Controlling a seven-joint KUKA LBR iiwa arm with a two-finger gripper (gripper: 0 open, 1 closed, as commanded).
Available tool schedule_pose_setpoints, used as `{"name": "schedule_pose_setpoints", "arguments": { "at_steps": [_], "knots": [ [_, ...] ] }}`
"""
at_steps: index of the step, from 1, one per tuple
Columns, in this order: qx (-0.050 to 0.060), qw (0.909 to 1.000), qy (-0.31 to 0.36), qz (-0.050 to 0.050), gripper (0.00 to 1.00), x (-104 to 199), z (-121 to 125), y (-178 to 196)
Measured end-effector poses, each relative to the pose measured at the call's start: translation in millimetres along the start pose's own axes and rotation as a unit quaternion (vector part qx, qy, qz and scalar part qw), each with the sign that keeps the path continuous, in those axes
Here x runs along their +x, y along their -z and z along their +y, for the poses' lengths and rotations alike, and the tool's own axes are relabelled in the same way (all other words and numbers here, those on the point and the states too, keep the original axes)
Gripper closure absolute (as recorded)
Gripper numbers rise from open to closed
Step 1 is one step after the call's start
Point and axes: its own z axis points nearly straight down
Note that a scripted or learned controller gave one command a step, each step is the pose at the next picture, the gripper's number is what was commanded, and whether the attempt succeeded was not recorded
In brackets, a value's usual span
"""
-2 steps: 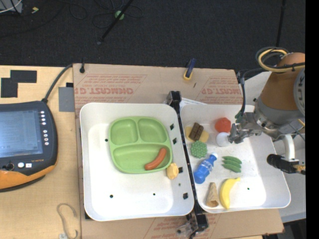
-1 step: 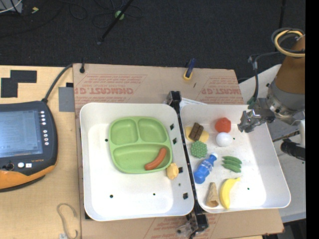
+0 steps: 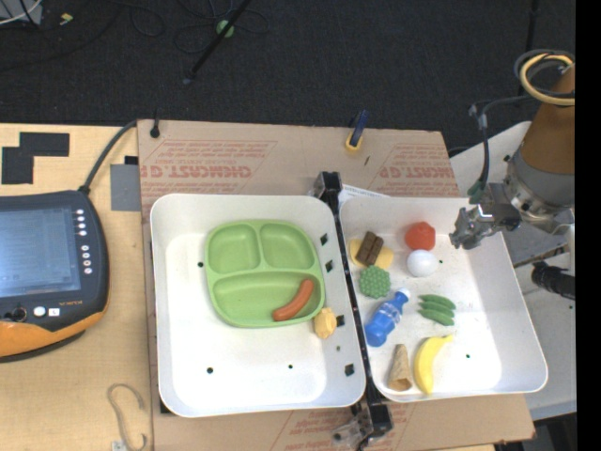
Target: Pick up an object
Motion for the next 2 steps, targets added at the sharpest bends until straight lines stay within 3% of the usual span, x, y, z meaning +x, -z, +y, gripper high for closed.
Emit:
{"name": "schedule_pose_setpoints", "arguments": {
  "at_steps": [1,2],
  "knots": [
    [0.001,1.0,0.002,0.002,1.0,52,-11,10],
    [0.002,1.0,0.002,0.001,1.0,104,-18,-8]
  ]
}}
